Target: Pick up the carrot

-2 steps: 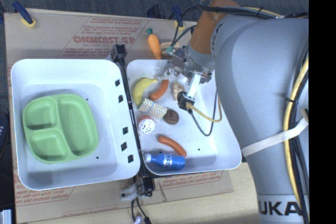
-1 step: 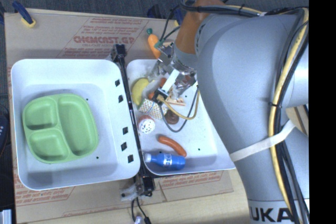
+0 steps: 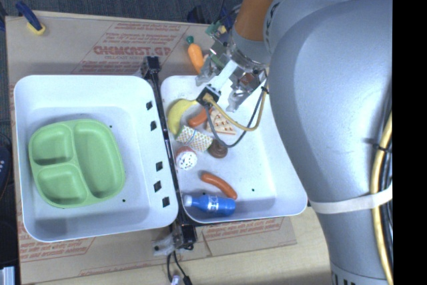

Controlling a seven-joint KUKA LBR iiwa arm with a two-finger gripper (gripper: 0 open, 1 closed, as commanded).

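Observation:
The carrot (image 3: 195,58) is small and orange with a green top. It lies at the far rim of the right bin (image 3: 280,170), pointing away from the camera. My gripper (image 3: 222,83) hangs just right of it, over the bin's far end. Its two metal fingers (image 3: 208,70) are spread, so it is open, and nothing shows between them. The nearer finger stands beside the carrot's lower end; I cannot tell whether they touch. The grey arm covers the bin's right side.
The right bin also holds a banana (image 3: 176,114), a pizza slice (image 3: 224,122), a patterned cup (image 3: 194,138), a dotted ball (image 3: 187,159), a sausage (image 3: 218,185) and a blue bottle (image 3: 209,205). A green divided plate (image 3: 77,161) lies in the left bin (image 3: 27,97).

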